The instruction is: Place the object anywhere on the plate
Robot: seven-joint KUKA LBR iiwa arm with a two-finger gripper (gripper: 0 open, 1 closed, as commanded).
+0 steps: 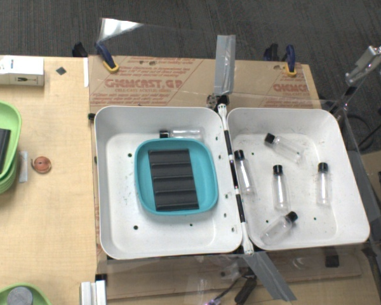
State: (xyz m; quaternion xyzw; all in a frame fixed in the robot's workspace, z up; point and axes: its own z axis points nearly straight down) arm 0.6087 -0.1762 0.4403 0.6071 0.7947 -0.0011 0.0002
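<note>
A teal square plate (176,176) with a dark ribbed insert sits in the left white bin (114,189). One clear vial with a black cap (178,133) lies just behind the plate in that bin. Several more clear black-capped vials lie scattered in the right white bin (343,189): one near the back (280,144), one along the left wall (242,170), one in the middle (279,186), one at the right (322,183) and one at the front (280,226).
Brown cardboard (197,78) lies behind the bins, held by clamps. A green tray (1,148) and a small round orange piece (42,164) sit on the wooden bench at left. A stand with cables rises at the far right (368,62).
</note>
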